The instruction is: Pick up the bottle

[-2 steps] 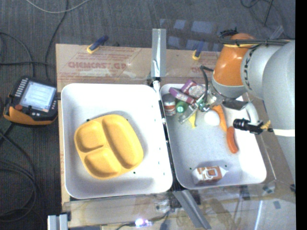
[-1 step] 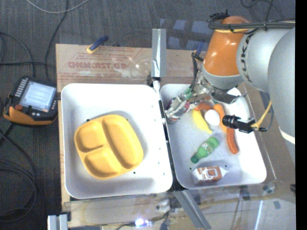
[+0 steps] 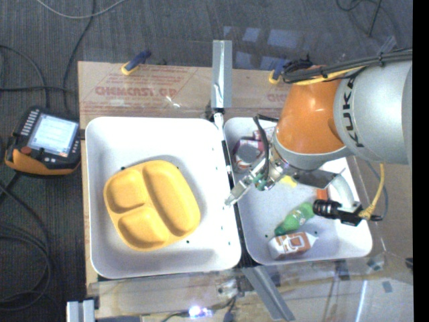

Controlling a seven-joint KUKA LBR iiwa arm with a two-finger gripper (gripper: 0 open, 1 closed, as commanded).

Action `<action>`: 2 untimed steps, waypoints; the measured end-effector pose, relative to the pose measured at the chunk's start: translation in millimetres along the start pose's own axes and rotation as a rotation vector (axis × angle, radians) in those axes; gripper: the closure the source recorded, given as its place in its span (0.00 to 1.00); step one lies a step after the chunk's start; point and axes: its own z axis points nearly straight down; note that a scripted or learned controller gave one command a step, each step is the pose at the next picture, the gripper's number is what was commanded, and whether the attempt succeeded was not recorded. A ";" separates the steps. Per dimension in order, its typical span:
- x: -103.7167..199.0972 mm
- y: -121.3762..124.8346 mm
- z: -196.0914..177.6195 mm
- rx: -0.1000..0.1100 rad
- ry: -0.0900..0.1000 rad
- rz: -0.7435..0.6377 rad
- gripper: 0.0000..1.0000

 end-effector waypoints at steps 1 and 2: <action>-16.1 -60.0 0.7 0.000 0.001 -0.409 0.00; -57.4 -86.2 -87.4 -0.002 -0.002 -0.487 0.00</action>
